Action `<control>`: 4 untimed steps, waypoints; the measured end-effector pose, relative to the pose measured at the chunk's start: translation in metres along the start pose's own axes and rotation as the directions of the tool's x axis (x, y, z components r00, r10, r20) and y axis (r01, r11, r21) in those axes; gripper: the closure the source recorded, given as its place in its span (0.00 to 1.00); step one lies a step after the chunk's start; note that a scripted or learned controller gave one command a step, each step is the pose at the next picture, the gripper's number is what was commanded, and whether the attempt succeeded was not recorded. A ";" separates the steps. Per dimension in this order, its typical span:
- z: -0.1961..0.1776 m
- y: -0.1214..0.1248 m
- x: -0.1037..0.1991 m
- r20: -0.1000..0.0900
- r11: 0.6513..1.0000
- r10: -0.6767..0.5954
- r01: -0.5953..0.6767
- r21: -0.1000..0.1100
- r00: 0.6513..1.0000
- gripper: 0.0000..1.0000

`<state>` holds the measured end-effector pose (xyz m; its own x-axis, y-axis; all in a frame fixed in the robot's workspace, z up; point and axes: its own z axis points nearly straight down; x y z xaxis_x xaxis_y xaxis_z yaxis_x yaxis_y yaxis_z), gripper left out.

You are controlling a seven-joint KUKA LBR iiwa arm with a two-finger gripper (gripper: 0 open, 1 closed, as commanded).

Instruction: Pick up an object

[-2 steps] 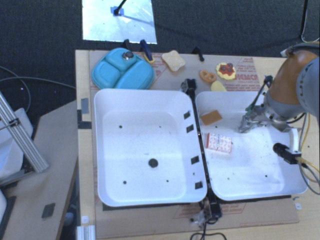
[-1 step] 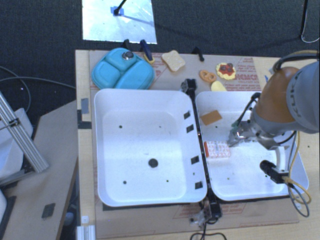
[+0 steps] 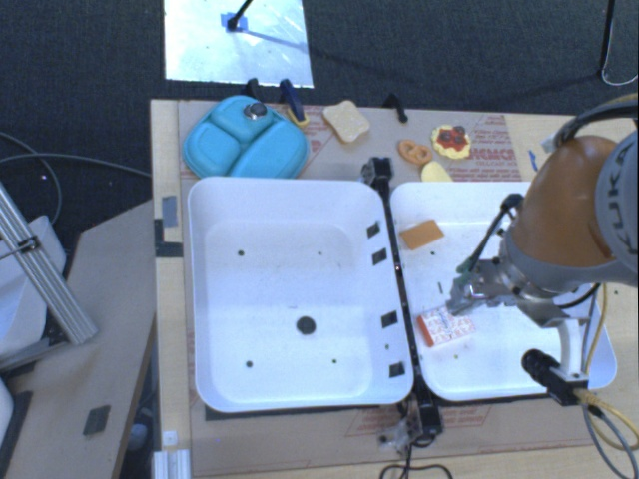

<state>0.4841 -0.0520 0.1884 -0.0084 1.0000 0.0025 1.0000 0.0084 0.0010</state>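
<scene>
Gripper (image 3: 465, 297): lowered in the right bin (image 3: 559, 387), just above the red-and-white packet (image 3: 443, 326).
Fingers: state cannot be told.
Packet: lying flat near the bin's left wall.
Orange block (image 3: 421, 235): further back, well apart.

Dark carpet floor (image 3: 80, 58) around my bench (image 3: 170, 267), bright reflective sheet (image 3: 238, 28) lying beyond it, aluminium frame rail (image 3: 40, 267) at left, black cables (image 3: 60, 168) trailing across floor.
</scene>
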 end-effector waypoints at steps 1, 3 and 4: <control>0.004 0.003 0.030 0.001 1.000 0.001 -0.001 -0.001 1.000 1.00; -0.149 0.005 0.067 0.002 1.000 0.003 -0.003 -0.007 1.000 1.00; -0.259 0.005 0.109 -0.001 1.000 0.000 0.000 -0.015 1.000 1.00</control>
<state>0.4878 0.0561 0.4478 -0.0085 1.0000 0.0034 0.9998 0.0085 0.0159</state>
